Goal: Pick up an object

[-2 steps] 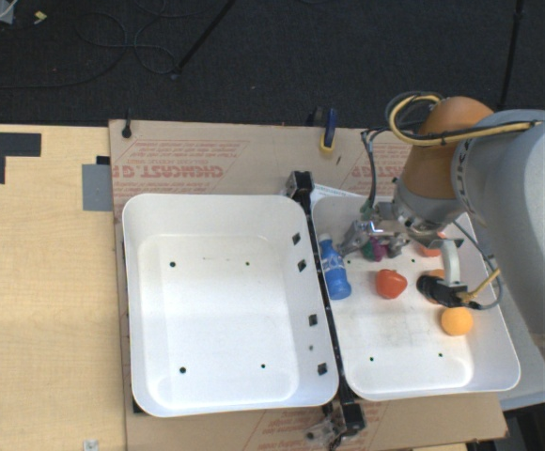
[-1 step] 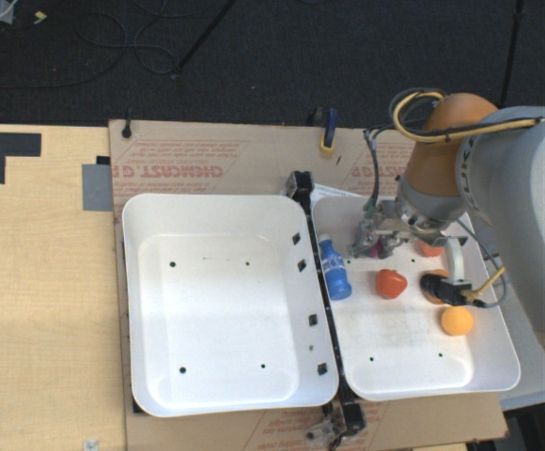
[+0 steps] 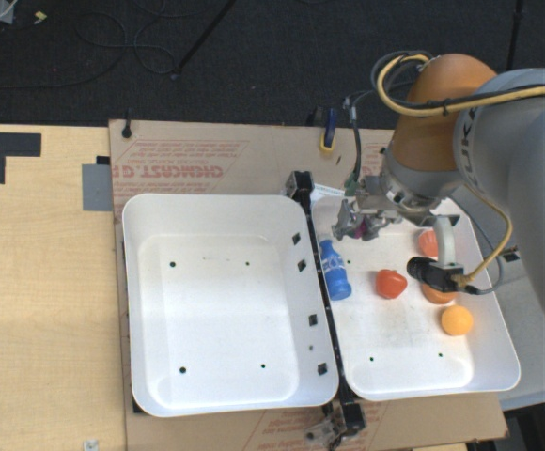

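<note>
The cardboard sheet [image 3: 207,163] under the bins carries red print, upside down from this view, too blurred to read with confidence. On it sit two shallow white plastic bins with rounded corners and small dark holes in their floors: the left bin [image 3: 150,252] and the right bin [image 3: 479,369], joined along their shared edge by a black strip with clips. In the right bin, a blue bottle-shaped object [image 3: 334,271] with a ribbed look lies on its side against the left wall. Near the middle lies a red, rounded, glossy object [image 3: 391,283]; to its right a smooth orange ball [image 3: 457,320] rests near the right wall, and a further orange piece [image 3: 428,243] shows partly behind a black part of the arm. The grey arm with its orange band [image 3: 446,83] reaches in from the right, looped with yellow cable. Its gripper [image 3: 359,222] hangs over the upper left of the right bin, above the blue object and apart from it; whether it is wide or narrow, I cannot tell.
</note>
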`<state>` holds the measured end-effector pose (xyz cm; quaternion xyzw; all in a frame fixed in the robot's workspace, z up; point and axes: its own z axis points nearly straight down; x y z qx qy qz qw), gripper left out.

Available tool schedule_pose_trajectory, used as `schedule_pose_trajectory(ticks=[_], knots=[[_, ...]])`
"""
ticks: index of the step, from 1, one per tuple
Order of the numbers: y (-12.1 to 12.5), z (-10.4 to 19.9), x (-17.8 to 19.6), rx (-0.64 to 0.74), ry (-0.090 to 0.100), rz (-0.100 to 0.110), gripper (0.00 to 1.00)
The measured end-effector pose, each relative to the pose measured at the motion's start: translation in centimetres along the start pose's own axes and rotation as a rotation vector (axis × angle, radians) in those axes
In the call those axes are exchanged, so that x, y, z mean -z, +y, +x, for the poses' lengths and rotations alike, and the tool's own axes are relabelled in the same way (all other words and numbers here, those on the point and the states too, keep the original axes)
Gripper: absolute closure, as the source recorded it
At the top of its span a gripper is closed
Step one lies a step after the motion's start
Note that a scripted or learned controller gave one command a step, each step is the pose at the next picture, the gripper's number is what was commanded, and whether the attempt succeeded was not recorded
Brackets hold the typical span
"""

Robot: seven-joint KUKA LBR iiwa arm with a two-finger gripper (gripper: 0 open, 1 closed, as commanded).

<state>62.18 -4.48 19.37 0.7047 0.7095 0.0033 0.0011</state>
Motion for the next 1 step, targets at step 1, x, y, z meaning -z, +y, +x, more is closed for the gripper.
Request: schedule_pose_trajectory(ticks=[1], knots=[[1.85,5.17,7.24,-0.001,-0.001,0.0,1.0]])
